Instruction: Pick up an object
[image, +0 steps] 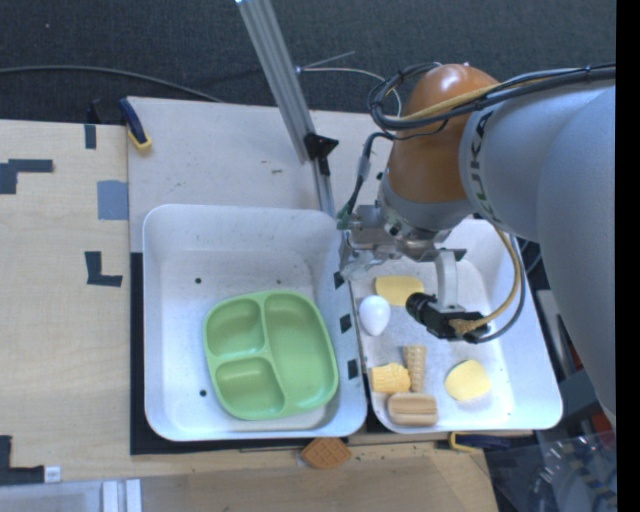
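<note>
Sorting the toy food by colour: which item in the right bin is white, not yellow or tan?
The egg-shaped piece at the right bin's left edge; everything else there is yellow or tan.

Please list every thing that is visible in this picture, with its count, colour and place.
bins: 2, white, side by side on the bench
tray: 1, green, three compartments, in left bin
egg: 1, white, right bin, near the shared wall
cheese: 1, yellow, right bin, under the hand
corn: 1, yellow, right bin, front
cone: 1, tan, beside corn
bun: 1, tan, right bin, front edge
lemon: 1, yellow, right bin, front right
cookie: 1, brown, on bench before the bins
clamp: 1, blue and yellow, bench's far left
arm: 1, grey with orange band, from the right
hand: 1, over right bin
</note>
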